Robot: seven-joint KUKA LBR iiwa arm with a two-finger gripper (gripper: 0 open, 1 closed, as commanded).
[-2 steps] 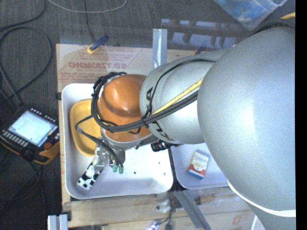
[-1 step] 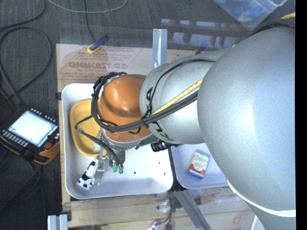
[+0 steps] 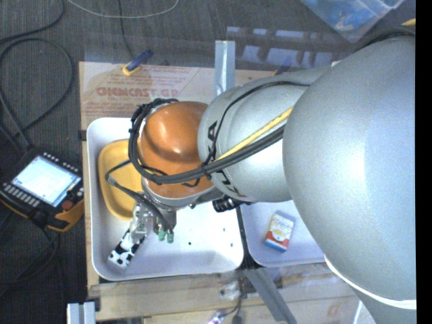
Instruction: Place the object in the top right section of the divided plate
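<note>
Not there yet, by the looks. Gripper (image 3: 150, 227) low in the left bin (image 3: 202, 255), right beside the yellow divided plate (image 3: 116, 181). Black-and-white object (image 3: 126, 249) lying on the bin floor just below the gripper, touching or nearly. Gripping it or not? Can't tell. Lift and placement still left.
</note>
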